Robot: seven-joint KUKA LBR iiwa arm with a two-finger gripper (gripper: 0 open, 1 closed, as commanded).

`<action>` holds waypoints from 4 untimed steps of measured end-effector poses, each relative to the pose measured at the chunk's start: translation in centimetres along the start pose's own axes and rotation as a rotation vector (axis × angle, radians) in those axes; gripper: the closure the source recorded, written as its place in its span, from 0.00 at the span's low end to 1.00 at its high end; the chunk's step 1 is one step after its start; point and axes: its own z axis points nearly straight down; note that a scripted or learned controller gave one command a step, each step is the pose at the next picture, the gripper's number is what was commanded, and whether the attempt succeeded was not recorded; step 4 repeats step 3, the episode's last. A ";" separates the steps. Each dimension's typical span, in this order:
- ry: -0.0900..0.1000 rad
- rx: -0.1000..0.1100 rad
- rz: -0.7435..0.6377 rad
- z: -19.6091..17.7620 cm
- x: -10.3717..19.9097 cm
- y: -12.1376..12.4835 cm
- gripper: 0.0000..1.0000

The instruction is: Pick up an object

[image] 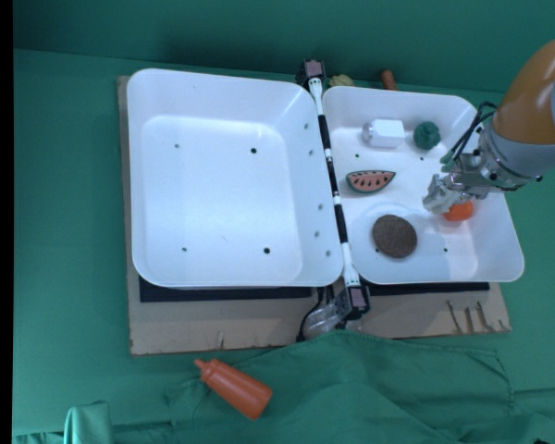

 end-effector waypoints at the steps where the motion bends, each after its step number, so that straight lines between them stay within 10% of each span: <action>1: 0.005 -0.002 0.001 2.0 -1.2 1.6 1.00; 4: 0.002 -0.018 0.000 2.3 -1.2 0.2 1.00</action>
